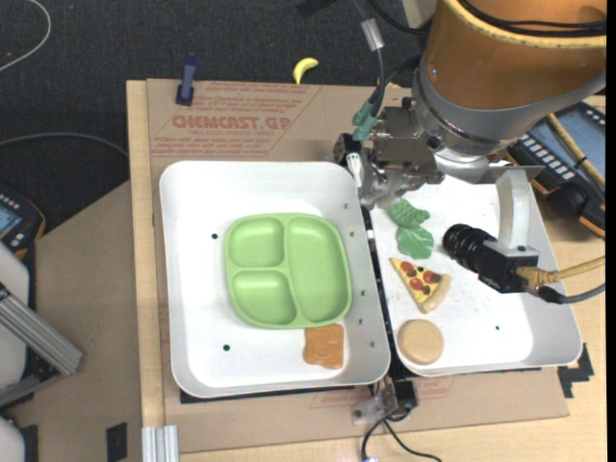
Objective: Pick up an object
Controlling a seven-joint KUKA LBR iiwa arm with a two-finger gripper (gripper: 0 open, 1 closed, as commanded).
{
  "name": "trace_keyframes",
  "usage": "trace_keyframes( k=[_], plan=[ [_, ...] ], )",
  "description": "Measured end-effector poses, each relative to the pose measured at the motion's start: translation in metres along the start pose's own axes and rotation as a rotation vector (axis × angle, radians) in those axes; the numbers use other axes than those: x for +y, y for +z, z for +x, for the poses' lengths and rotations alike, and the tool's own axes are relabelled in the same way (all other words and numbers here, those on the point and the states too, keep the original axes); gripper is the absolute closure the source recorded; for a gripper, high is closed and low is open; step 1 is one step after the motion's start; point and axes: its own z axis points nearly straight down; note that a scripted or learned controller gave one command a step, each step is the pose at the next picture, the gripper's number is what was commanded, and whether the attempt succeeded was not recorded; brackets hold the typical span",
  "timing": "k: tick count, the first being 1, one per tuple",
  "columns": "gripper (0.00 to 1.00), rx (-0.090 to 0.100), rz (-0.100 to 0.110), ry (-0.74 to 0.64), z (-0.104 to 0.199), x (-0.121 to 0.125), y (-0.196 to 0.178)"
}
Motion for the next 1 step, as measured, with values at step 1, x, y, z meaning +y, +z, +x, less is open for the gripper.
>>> trace_keyframes(
  k=[1],
  plan=[
    [1.00, 0.001, -0.002, -0.003, 0.0295, -0.0006, -0.0509]
  ],
)
